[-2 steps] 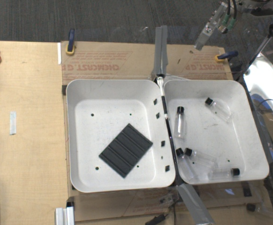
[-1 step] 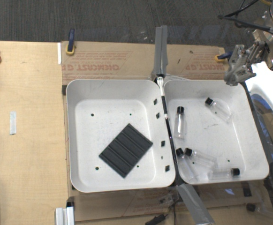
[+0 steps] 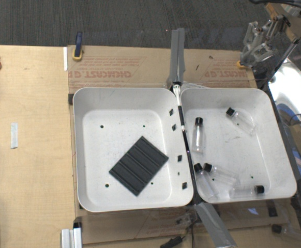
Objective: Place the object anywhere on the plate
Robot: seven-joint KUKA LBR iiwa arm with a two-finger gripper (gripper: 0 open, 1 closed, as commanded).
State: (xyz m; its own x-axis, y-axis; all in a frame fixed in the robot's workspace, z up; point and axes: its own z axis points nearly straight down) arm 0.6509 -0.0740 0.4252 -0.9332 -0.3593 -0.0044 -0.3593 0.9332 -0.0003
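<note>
Camera view, landmark: the dark grey ribbed rectangular plate point(image 3: 139, 166) lies flat and skewed in the left shallow white bin point(image 3: 88, 107), near that bin's lower middle.
Camera view, object: several clear glass-like vials with black caps lie in the right shallow white bin point(image 3: 267, 112), all to the right of the plate and apart from it. The upright-lying vial point(image 3: 197, 133) is closest, just past the divider; another vial point(image 3: 238, 117) lies further right and higher; a loose cluster of vials point(image 3: 217, 175) lies right of the plate's lower end.
Handling (judgement): light, stiff, smooth, round, so prone to roll or slip; probably breakable. Best taken across the middle of the barrel.
End effector point(image 3: 259, 40): high, far up and right of the plate, outside the bins, carrying nothing visible; I cannot tell its state.
</note>
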